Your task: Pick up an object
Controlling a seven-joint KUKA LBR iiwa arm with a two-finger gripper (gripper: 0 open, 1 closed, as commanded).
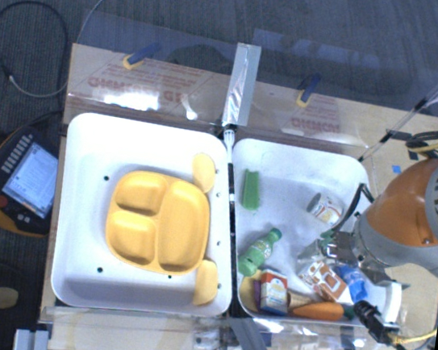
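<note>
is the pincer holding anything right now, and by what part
Cannot be told. The pincer sits low in the right bin among the packets, its tips hidden.

Two shallow white plastic bins sit side by side: the far bin (78,190) and the near bin (302,162) under the gripper (330,248). The far one holds one yellow compartment tray (159,220). By the gripper lie one green plastic bottle (259,251), one green rectangular block (250,189), one orange carrot (318,310) and one small red carton (272,292).
</note>
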